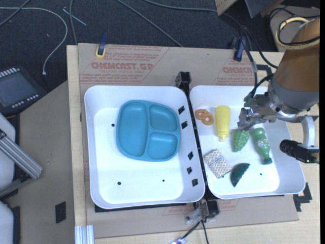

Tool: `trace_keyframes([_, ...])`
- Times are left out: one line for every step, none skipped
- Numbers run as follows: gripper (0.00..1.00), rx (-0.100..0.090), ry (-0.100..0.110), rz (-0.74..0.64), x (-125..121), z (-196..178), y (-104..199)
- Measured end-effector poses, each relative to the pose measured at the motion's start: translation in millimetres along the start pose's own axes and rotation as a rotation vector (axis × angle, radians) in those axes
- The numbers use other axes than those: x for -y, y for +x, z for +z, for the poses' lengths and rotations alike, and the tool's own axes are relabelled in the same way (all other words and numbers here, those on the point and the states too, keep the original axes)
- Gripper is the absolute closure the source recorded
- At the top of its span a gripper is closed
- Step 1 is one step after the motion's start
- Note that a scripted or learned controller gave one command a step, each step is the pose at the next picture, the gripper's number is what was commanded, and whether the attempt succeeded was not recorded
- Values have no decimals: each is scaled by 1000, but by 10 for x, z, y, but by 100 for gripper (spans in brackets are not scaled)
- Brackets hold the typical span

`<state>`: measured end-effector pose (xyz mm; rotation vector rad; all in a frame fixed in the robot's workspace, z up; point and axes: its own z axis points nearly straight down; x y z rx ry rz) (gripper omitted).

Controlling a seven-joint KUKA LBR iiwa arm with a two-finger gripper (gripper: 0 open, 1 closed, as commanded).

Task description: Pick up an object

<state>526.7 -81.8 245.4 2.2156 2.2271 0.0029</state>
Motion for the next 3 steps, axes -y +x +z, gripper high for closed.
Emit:
trace_keyframes([100, -2, 5, 0, -116, 142, 499])
trace_keyframes([100, -2, 5, -1, -92, 192, 1112])
trace_keyframes([100, -1, 2, -2, -87, 214, 1672])
